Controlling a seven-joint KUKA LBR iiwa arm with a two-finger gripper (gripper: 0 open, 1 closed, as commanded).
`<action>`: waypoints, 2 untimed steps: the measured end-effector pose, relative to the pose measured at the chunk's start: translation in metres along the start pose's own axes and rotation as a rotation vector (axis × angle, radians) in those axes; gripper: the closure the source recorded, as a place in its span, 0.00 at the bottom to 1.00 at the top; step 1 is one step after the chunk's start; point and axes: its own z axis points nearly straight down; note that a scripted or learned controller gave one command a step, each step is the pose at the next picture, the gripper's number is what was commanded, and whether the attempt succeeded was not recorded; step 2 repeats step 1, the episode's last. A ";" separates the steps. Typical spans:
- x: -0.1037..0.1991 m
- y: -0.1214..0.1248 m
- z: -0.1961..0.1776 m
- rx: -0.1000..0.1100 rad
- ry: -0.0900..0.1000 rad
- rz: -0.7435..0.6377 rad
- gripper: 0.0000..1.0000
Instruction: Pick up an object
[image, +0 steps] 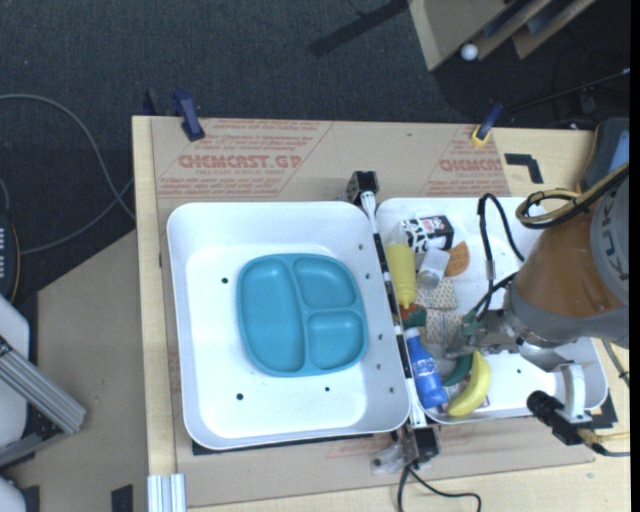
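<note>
The hand (468, 335), whose grip I cannot tell, should centre squarely over the banana (472, 388) at its 6 o'clock before closing.

Divided plate (300, 312) in left bin (200, 250); banana (470, 388) and bottle (424, 372) in right bin (520, 400)
</note>
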 end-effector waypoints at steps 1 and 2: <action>0.053 0.056 -0.091 -0.001 0.002 -0.002 1.00; 0.053 0.056 -0.091 -0.001 0.002 -0.002 1.00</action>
